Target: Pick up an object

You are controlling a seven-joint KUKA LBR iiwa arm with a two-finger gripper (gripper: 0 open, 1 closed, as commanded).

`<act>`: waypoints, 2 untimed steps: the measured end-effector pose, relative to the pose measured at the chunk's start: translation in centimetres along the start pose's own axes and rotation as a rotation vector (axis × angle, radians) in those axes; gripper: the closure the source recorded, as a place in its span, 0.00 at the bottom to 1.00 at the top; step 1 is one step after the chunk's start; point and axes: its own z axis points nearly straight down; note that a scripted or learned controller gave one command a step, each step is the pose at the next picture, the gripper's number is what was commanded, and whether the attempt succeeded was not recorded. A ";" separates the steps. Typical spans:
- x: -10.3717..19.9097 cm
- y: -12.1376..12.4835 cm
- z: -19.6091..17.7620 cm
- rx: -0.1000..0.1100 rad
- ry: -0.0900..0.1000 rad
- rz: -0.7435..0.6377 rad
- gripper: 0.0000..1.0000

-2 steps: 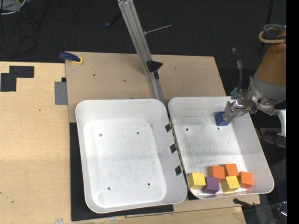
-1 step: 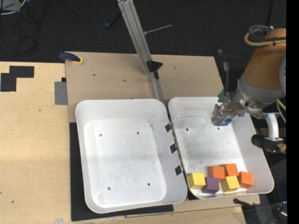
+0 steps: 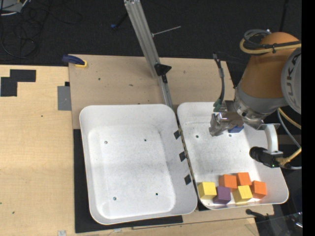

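My gripper (image 3: 217, 126) hangs over the upper middle of the right bin (image 3: 206, 151), pointing down and to the left. A small blue block (image 3: 236, 129) peeks out right beside the gripper body, partly hidden by it; whether it is held or lying on the bin floor is unclear. Several blocks cluster at the bin's near edge: a yellow one (image 3: 207, 189), a purple one (image 3: 223, 195), two orange ones (image 3: 228, 181) (image 3: 243, 178), another yellow (image 3: 242, 194) and a third orange (image 3: 259, 188).
The left bin (image 3: 98, 127) sits beside the right one, with black clips (image 3: 182, 155) along the shared rim. A slanted aluminium rail (image 3: 145, 38) rises behind the bins. A black cable connector (image 3: 263, 156) hangs off the arm over the right bin's right side.
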 end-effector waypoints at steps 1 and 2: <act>6.1 -1.4 0.4 0.002 0.000 -0.001 1.00; 11.5 -2.5 2.0 0.003 -0.001 0.000 1.00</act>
